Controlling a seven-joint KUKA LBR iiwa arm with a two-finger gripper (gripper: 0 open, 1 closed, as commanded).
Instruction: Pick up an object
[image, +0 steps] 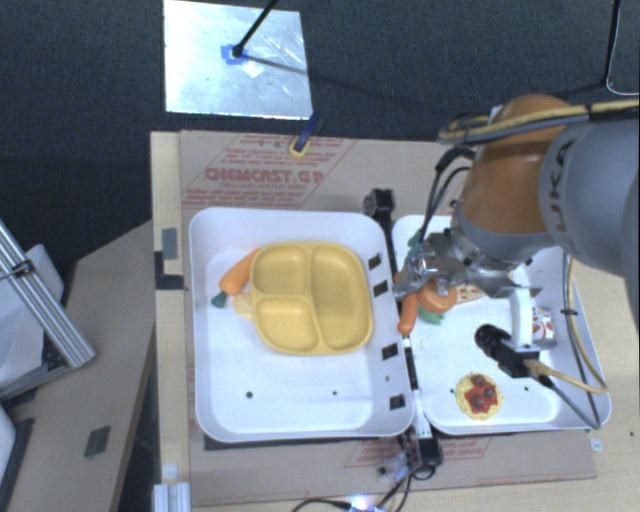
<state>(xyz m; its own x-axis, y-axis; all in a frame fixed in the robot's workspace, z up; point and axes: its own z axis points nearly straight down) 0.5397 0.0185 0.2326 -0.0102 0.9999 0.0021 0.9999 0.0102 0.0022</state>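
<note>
My gripper (418, 275) is low at the left side of the right bin (570, 400), close to the divider between the bins. Right beneath it lies an orange round toy (440, 297) with a green bit (432, 316) beside it. An orange carrot-like piece (407, 316) lies along the bin's left wall, just below the gripper. The gripper's body hides whether anything is held.
A small round tart with red topping (478, 394) lies at the front of the right bin. A white and red item (541, 325) sits near its right wall. The left bin (230, 400) holds a yellow divided plate (305, 298) and an orange carrot (236, 272).
</note>
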